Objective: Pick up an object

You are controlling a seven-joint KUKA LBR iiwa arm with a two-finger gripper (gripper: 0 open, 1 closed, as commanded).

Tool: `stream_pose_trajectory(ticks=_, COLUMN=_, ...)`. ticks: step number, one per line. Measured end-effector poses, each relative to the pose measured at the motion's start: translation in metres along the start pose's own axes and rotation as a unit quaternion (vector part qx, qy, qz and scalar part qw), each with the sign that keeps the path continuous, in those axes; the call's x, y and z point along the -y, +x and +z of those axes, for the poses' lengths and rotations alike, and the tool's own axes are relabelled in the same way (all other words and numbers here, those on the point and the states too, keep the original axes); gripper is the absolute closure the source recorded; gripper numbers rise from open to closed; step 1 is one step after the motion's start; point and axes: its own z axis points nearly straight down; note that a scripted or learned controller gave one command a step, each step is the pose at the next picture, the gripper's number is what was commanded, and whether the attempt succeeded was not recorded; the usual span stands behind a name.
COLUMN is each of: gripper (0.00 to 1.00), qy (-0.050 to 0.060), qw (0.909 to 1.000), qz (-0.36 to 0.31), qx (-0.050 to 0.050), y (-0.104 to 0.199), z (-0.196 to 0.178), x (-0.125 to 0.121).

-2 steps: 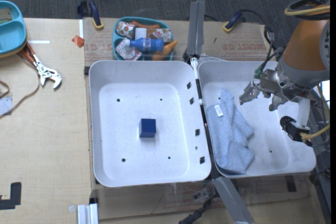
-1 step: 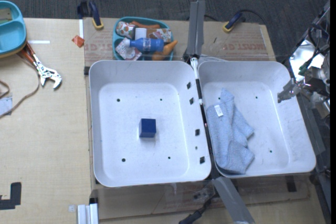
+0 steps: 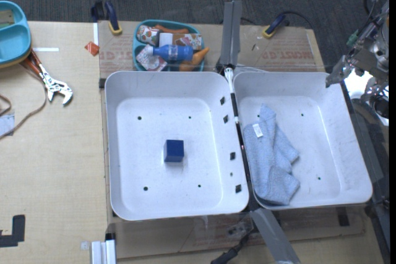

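A small dark blue cube [image 3: 174, 150] lies alone near the middle of the left bin [image 3: 124, 195]. A crumpled light blue cloth [image 3: 272, 156] lies in the left half of the right bin [image 3: 334, 188], reaching from its middle to its near edge. My gripper [image 3: 361, 65] hangs at the right edge of the view, over the far right corner of the right bin. It is well away from both the cloth and the cube, and nothing shows in it.
Behind the left bin sits a teal tray [image 3: 168, 46] full of small items. A wrench [image 3: 54, 88] and a blue dish [image 3: 12, 34] lie on the bench at the far left. A grey post [image 3: 231, 34] stands between the bins' far edges.
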Motion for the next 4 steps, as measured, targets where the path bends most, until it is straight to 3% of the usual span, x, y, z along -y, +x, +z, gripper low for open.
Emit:
stream_pose_trajectory(ticks=1, gripper=0.0, qy=0.002, qw=0.9936, qz=0.113, qx=0.0, y=-0.005, z=0.056, x=0.003)
stream_pose_trajectory(ticks=2, gripper=0.0, qy=0.001, qw=0.981, qz=0.194, qx=0.0, y=-0.012, z=0.034, x=0.01)
stream_pose_trajectory(ticks=3, gripper=0.0, qy=0.001, qw=0.9561, qz=0.293, qx=0.0, y=-0.008, z=0.02, x=0.017)
stream_pose_trajectory(ticks=4, gripper=0.0, qy=0.001, qw=0.897, qz=0.442, qx=0.001, y=0.018, z=-0.011, x=0.038)
